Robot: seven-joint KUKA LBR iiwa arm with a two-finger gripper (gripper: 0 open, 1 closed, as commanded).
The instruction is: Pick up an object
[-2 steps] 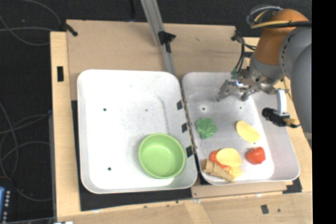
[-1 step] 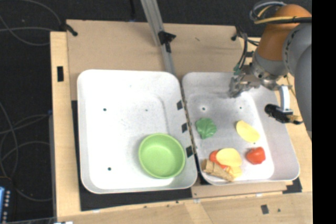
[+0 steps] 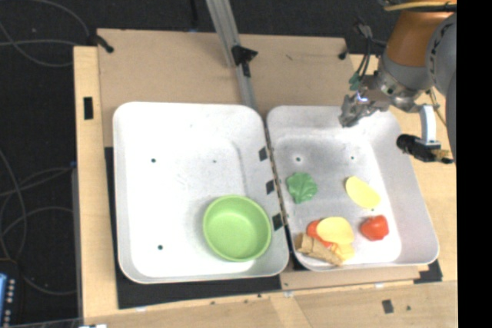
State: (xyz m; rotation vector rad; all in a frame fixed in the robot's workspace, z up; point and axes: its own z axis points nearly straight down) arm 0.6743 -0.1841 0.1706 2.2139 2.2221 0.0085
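Observation:
The right bin holds a green leafy piece, a yellow oval piece, a red piece, and a cluster at the front: a yellow item, a small red bit and a tan item. My gripper hangs over the bin's far right corner, well away from all of them, with nothing visible between its fingers.
A green bowl sits in the left bin near its front right. A slanted metal pole rises behind the bins. The arm with its orange band enters from the upper right.

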